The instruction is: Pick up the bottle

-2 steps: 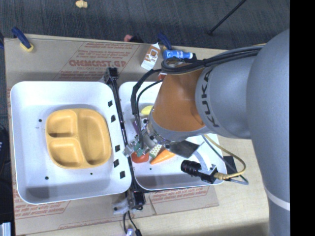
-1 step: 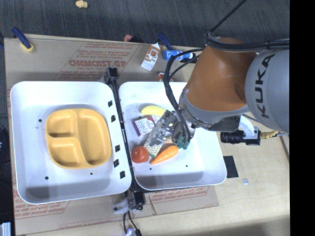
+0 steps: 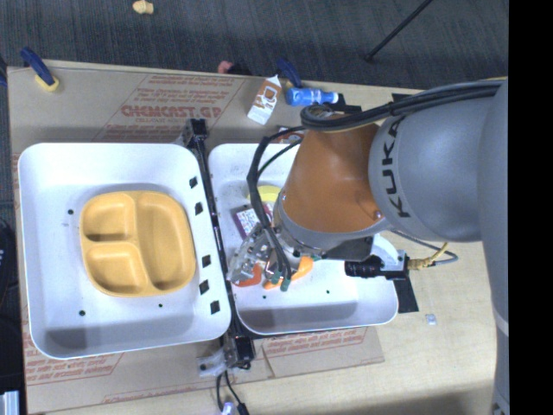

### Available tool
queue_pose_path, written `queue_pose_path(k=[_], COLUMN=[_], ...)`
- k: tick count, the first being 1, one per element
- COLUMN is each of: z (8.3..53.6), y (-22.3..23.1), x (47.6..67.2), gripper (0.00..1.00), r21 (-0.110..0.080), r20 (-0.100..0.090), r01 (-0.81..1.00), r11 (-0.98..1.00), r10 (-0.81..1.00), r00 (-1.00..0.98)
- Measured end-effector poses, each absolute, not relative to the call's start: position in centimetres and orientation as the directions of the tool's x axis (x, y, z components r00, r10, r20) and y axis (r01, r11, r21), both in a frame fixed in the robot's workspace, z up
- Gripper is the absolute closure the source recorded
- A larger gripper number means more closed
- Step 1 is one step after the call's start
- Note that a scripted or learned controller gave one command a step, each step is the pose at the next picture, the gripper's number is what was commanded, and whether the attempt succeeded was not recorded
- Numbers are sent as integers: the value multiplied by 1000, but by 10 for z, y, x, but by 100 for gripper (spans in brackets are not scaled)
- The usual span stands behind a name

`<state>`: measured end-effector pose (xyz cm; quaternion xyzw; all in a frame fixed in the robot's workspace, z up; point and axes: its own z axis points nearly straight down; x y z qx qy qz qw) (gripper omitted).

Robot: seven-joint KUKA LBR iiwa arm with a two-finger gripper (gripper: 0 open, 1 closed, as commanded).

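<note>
From the overhead camera I see the arm [image 3: 415,171] reaching in from the right, its orange band hanging over the right bin [image 3: 346,314] and hiding much of what lies inside. The gripper [image 3: 263,262] sits low near that bin's left wall, among a clutter of small things: something orange [image 3: 301,269] just beside it, a printed packet [image 3: 246,221] above it, and a yellow edge [image 3: 270,194] peeking out under the wrist. I cannot tell how the gripper is set, as wires and clutter blur it. The bottle [image 3: 309,97], I think, is the blue and clear one lying on its side on the tabletop [image 3: 432,353] beyond the bins, next to a small carton [image 3: 264,100]. The left bin [image 3: 52,318] holds a yellow divided tray [image 3: 136,242].
</note>
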<state>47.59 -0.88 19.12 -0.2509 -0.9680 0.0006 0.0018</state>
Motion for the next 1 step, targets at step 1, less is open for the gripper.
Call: queue_pose_path(k=[1], z=[192], y=[47], x=[476], gripper=[100], r21=[-1], r20=[2], r01=[169], r11=[986], r10=[169], r00=[-986])
